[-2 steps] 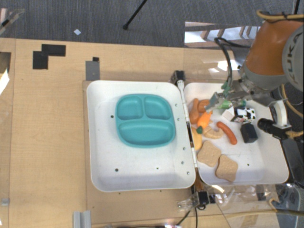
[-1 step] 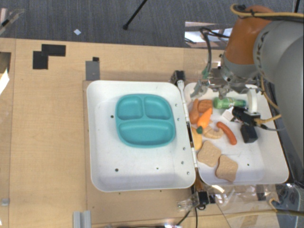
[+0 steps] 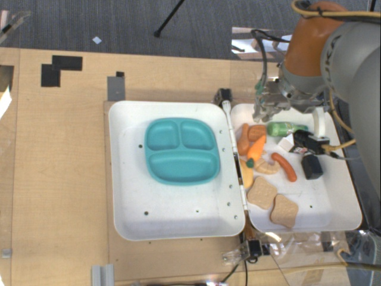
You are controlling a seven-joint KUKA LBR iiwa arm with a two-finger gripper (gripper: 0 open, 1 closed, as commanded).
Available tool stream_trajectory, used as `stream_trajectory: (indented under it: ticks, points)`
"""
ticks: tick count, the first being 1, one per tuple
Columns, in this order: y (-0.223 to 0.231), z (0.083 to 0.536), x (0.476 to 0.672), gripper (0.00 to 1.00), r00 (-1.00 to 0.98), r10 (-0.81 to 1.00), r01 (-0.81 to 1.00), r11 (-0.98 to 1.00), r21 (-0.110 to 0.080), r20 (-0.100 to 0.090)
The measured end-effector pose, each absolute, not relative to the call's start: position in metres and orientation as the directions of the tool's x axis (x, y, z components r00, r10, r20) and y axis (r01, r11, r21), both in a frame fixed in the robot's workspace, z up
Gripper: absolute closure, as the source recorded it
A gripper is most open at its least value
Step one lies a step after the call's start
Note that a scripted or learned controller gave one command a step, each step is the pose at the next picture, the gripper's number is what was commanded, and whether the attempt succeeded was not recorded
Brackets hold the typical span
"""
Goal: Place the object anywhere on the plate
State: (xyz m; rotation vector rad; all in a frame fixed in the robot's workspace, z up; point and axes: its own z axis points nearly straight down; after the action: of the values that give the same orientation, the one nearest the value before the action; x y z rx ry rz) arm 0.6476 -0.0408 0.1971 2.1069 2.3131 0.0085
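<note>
bench (image 3: pixel 59 177) | black tape marks (image 3: pixel 59 68) | black rod (image 3: pixel 177 8) on grey carpet (image 3: pixel 119 16) | cables (image 3: pixel 256 252) at front edge

Teal three-compartment plate (image 3: pixel 181 150), flat, centred in left white bin (image 3: pixel 128 213), nothing on it

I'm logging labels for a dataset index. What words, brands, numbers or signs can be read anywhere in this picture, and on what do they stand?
None can be read.
Green bottle: any label is too small and blurred to read.
Teal plate, white bins and bench: no lettering visible.
Black patches on the bench: plain shapes, no text.
</note>
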Motion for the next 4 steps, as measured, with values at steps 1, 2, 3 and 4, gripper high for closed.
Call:
stream_trajectory:
  ticks: [1,2,3,4]
  points:
    - [0.047,0.216,0.67,1.0,-0.087,0.996,0.996,0.087,0.007,0.003]
    - [0.042,0.216,0.67,0.0,-0.084,0.996,0.996,0.084,0.006,-0.001]
    - [0.044,0.228,0.672,1.0,-0.092,0.996,0.996,0.092,0.014,-0.003]
    - [0.045,0.239,0.674,1.0,-0.101,0.995,0.995,0.101,0.022,-0.006]
